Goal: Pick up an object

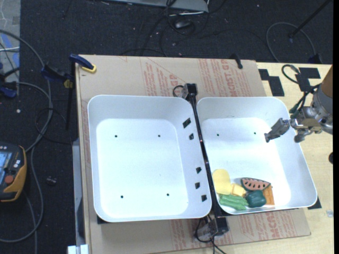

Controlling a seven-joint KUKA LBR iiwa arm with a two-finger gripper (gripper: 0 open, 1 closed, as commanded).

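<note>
- The gripper hangs over the right bin, at its right wall, with its fingers spread apart and nothing between them.
- The toys lie well below the fingers, at the bin's near edge: yellow piece, green piece, watermelon slice.

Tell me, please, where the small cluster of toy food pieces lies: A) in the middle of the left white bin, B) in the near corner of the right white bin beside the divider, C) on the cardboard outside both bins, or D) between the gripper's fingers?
B: the cluster of toy food pieces sits in the right white bin, near its front edge beside the divider, well apart from the gripper.
</note>
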